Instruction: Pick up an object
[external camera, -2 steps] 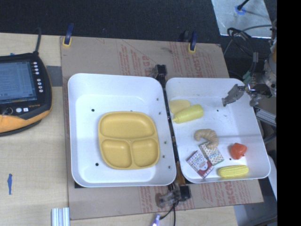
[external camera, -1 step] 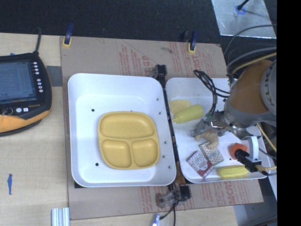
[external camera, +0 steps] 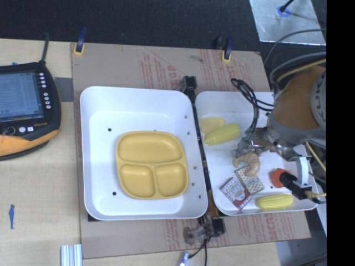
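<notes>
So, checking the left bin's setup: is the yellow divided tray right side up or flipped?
Right side up: the yellow divided tray shows its three hollow compartments facing upward in the left bin.

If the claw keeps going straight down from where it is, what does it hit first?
Most likely the croissant-shaped pastry, which lies just below the claw in the right bin. Depth is hard to judge from this slanted view, so it could instead land on the bin floor beside it.

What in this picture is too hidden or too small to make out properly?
- Gripper: in the camera view the wrist covers it, so open or shut is unclear.
- Croissant: partly under the gripper; contact uncertain.
- Small packets: print too small to read.
- Handheld screen: cut by the left edge, text blurred.
- Red object: partly behind a black part; identity unclear.
</notes>
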Robot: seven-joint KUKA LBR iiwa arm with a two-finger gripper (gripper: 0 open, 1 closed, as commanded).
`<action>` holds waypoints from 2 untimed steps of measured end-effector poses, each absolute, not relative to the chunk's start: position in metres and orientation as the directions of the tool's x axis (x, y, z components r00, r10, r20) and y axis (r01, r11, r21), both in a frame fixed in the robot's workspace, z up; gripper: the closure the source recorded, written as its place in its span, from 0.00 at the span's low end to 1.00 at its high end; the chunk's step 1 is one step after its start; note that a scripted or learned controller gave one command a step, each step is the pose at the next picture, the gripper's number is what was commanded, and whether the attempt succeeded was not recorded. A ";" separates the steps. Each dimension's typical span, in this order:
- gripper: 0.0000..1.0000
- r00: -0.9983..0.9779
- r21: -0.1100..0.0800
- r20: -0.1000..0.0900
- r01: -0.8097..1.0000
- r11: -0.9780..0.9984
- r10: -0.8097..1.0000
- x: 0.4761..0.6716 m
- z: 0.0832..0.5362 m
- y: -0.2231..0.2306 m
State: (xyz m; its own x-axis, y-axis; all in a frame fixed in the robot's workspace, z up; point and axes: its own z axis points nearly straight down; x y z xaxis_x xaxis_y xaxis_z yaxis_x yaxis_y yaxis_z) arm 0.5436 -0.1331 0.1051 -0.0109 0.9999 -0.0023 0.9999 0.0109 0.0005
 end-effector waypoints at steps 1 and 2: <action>1.00 -0.009 0.006 0.002 1.000 0.009 1.000 0.581 0.195 -0.067; 1.00 -0.006 -0.001 0.003 1.000 0.006 1.000 0.581 0.224 -0.009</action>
